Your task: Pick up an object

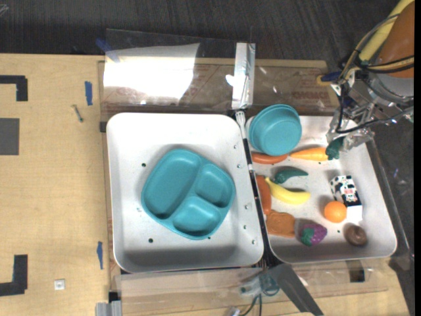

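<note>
Gripper sits over the upper right corner of the right bin, arm entering from the right edge with the orange band above the wrist. State of the jaws: cannot tell, the wrist hardware and cabling blur into the bin wall. No object seen between them. Nearest object is the toy carrot, lying roughly flat, its dark green top just beside and below the jaws; contact cannot be judged. Right bin contents: teal bowl at the upper left, upright, open side up; a second orange carrot-like piece just under the bowl; a dark green vegetable below that; yellow banana beneath it, near the bin's left wall; a red-orange piece along that left wall; a brownish-orange item at lower left; purple grapes beside it; orange fruit; a black-and-white block above the orange; a brown round item at lower right. Left bin holds a teal divided tray, three compartments, tilted diagonally. Both bins rest on the tabletop.
</note>
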{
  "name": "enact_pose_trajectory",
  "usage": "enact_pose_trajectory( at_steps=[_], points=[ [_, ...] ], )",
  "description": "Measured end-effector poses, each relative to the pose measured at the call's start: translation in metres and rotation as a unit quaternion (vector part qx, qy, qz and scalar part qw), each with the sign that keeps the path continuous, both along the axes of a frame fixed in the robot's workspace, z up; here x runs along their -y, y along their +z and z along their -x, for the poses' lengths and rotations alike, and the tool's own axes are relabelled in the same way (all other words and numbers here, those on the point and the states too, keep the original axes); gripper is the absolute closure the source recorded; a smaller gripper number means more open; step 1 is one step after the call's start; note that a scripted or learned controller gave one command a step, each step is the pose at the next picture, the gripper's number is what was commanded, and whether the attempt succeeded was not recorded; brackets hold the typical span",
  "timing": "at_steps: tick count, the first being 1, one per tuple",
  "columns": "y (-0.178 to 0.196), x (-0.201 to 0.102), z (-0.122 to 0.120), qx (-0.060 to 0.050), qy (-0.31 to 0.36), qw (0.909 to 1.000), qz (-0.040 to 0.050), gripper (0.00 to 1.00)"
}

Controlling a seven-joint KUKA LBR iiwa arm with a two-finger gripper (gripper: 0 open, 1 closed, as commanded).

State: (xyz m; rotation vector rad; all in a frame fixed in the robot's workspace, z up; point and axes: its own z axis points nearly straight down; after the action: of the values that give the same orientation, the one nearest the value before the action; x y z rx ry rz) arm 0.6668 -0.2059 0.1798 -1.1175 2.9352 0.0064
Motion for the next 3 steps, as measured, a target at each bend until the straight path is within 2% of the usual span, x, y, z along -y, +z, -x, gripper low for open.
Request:
enact_pose_trajectory(
  at_steps=[1, 2, 3],
  points=[
    [-0.066, -0.013, -0.009, 0.015, 0.068, 0.9976, 0.0043, 1.0],
    [-0.079, -0.014, -0.003, 0.005, 0.068, 0.9977, 0.0014, 0.0],
    [-0.09, -0.001, 0.062, 0.004, 0.135, 0.9908, 0.0019, 0.0]
  ],
)
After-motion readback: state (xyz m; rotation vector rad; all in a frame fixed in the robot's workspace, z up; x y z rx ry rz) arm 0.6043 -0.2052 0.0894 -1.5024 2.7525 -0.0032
